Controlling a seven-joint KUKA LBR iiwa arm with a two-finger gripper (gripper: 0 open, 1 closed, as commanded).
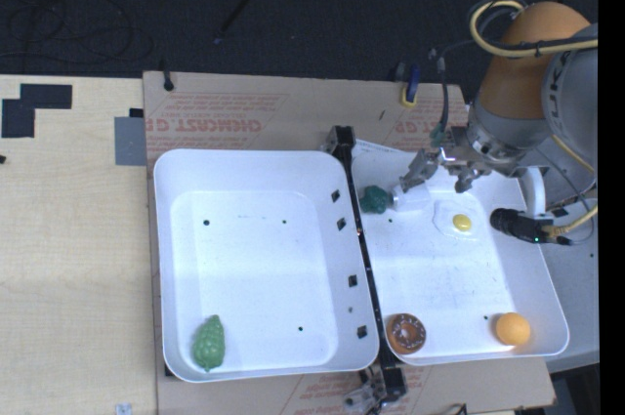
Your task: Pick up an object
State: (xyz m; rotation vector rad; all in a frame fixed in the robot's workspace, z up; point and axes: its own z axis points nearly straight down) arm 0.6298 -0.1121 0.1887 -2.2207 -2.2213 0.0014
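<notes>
While my claw [437,171] hangs over the far end of the right bin [532,281], its two fingers stand spread apart and released, with nothing between them. Candidate objects lie as follows: a dark green lump [375,199] just beside my left fingertip and close to the black divider [354,237] between the bins; a small yellow piece [462,224] near the claw on its other side; a brown ringed disc [405,333] against the near wall; an orange ball [512,329] in the near right corner; and a light green object [208,343] in the near left corner of the left bin [171,237]. I judge the dark green lump the handiest target. To take it well, I should centre both fingers over it before descending, turning the wrist so that neither finger meets the divider. Open floor lies in the middle of the right bin, giving room to lift and withdraw; the corner pieces offer walls on two sides and less clearance for spread fingers.
</notes>
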